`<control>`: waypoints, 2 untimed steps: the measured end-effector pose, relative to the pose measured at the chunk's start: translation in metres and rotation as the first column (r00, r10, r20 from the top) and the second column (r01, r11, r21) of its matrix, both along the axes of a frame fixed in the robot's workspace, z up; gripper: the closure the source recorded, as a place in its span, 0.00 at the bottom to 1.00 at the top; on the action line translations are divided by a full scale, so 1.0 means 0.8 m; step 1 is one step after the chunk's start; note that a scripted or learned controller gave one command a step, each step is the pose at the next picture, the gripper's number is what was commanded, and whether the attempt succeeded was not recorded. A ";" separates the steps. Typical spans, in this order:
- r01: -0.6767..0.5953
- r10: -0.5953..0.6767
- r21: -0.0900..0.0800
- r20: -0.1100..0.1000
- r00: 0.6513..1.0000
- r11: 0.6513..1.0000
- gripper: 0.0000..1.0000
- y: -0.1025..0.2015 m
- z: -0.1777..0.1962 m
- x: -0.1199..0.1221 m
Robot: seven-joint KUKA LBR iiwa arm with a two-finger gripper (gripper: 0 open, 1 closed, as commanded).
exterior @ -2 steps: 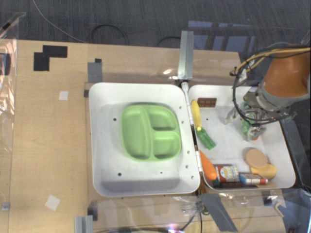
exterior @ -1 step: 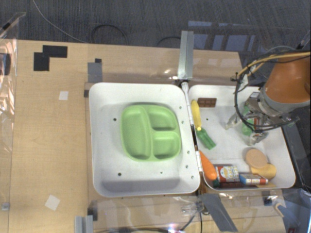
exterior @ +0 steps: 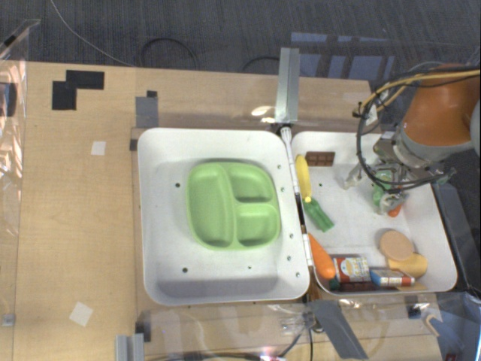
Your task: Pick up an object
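Gripper (exterior: pixel 388 194) is low in the right bin (exterior: pixel 445 241), over a small green-and-orange item (exterior: pixel 391 204); can't tell its state. Judging: approach/descent phase, nothing lifted. Next: close on the item, lift straight. Bin's right wall is near; open floor to the left, toward the green pickle (exterior: pixel 318 214).

From my seat I see the wooden bench (exterior: pixel 75 224) carrying two white bins side by side. The left bin (exterior: pixel 161 277) holds a green divided plate (exterior: pixel 231 205), lying flat near its middle. A metal bracket (exterior: pixel 288 89) stands at the far seam between the bins. Black tape patches (exterior: pixel 75 87) sit on the bench's far left, and a thin cable (exterior: pixel 83 28) trails across the dark carpet (exterior: pixel 225 13) beyond.
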State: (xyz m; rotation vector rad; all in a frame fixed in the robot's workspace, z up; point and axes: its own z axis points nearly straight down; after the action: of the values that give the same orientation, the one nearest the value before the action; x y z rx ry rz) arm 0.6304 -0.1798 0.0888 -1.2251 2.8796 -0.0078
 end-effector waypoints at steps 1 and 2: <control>0.068 -0.068 0.001 0.000 0.998 0.998 0.00 -0.004 0.000 -0.038; 0.103 -0.103 0.001 0.001 0.995 0.995 0.00 0.005 0.001 0.036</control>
State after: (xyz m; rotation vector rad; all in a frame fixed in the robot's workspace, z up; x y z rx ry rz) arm 0.6594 -0.1757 0.0894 -1.0743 2.9379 -0.0084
